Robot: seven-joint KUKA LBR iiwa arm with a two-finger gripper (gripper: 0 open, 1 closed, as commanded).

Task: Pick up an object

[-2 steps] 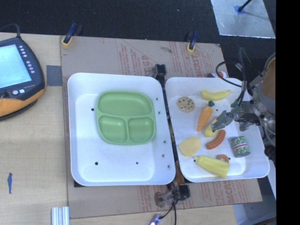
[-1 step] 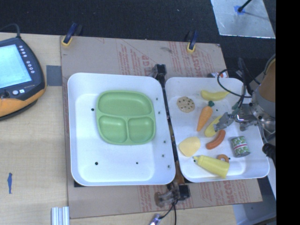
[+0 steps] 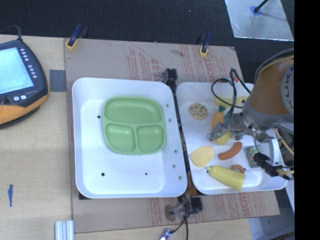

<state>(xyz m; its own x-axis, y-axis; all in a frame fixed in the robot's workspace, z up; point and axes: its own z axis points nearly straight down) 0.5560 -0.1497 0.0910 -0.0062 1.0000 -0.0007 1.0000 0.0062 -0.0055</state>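
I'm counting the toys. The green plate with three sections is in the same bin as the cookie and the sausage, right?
Not quite. In the camera view, the green three-section plastic plate lies in the left white bin, alone. The round chocolate-chip cookie and the red sausage are in the right white bin.

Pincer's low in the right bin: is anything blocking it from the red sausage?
Nothing visible does. The pincer sits just up-left of the red sausage-shaped toy, with bare floor of the right white bin between them. An orange carrot-shaped toy lies on the pincer's far side.
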